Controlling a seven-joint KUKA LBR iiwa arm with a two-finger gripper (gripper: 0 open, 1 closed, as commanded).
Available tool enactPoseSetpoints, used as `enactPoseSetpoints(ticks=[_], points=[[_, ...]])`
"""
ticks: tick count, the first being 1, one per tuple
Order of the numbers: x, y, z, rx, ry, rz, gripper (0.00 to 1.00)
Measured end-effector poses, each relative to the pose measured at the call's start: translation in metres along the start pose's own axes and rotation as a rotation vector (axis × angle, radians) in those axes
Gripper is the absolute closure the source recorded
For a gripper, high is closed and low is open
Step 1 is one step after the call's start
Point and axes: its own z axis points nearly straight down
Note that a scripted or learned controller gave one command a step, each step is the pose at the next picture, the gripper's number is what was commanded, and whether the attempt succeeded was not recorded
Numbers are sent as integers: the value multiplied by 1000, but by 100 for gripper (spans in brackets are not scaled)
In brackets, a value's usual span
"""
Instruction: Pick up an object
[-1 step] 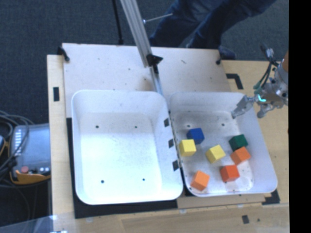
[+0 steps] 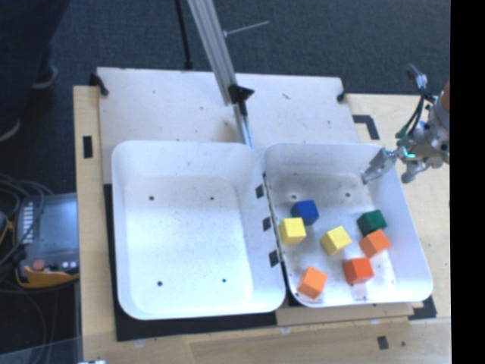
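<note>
The right bin (image 2: 402, 203) holds several small cubes. A blue cube (image 2: 305, 211) lies next to a yellow cube (image 2: 292, 230), with a second yellow cube (image 2: 335, 240) to their right. Near the bin's right wall sit a green cube (image 2: 371, 221) and an orange cube (image 2: 375, 243). A red cube (image 2: 358, 270) and another orange cube (image 2: 312, 281) lie at the front. My gripper (image 2: 391, 173) hovers over the bin's back right corner, above and apart from the cubes. It is open with nothing between its fingers.
The left bin (image 2: 129, 203) stands beside the right one. A slanted metal pole (image 2: 216, 44) rises from the back of the bench between the bins. Cables and a small device (image 2: 45, 241) lie off the bench at the left.
</note>
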Motion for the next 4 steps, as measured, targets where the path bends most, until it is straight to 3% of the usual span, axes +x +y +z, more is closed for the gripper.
enactPoseSetpoints(ticks=[2,3,4], points=[[7,-8,123,6,1,6,0],[6,-7,152,-4,0,3,0],[5,-7,143,-4,0,10,100]])
